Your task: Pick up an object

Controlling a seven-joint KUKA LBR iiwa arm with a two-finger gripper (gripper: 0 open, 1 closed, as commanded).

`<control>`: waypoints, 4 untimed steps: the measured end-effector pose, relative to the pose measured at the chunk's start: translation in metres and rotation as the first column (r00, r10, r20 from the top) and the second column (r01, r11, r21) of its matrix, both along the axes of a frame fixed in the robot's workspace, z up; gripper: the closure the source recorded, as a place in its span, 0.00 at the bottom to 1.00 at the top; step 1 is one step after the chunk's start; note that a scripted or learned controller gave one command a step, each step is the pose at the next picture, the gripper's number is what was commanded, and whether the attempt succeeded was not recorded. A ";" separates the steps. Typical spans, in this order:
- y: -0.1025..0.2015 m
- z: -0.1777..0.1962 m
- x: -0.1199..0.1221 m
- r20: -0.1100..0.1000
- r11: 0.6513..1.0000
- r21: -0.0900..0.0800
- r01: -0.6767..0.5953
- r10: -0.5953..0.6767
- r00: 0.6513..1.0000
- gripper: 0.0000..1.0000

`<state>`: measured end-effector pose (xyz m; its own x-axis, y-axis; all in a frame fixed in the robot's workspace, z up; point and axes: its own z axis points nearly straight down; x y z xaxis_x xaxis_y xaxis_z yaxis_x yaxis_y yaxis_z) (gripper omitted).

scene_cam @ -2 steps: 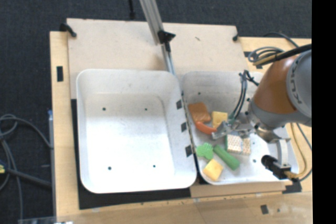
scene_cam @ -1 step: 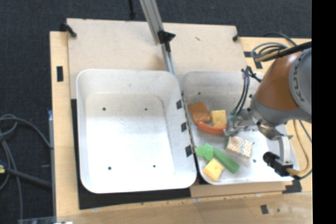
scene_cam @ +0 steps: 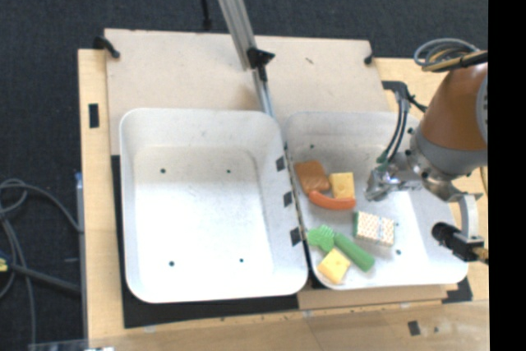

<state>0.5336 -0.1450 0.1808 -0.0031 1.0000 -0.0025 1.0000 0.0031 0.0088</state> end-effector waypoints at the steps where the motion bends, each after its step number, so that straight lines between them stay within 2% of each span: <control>1: 0.007 0.052 0.008 -0.001 1.000 0.000 -0.001 0.001 1.000 1.00; 2: 0.006 0.104 0.010 -0.001 1.000 0.000 -0.001 0.001 1.000 1.00; 4: 0.104 0.078 0.054 -0.006 1.000 0.001 -0.003 0.003 1.000 1.00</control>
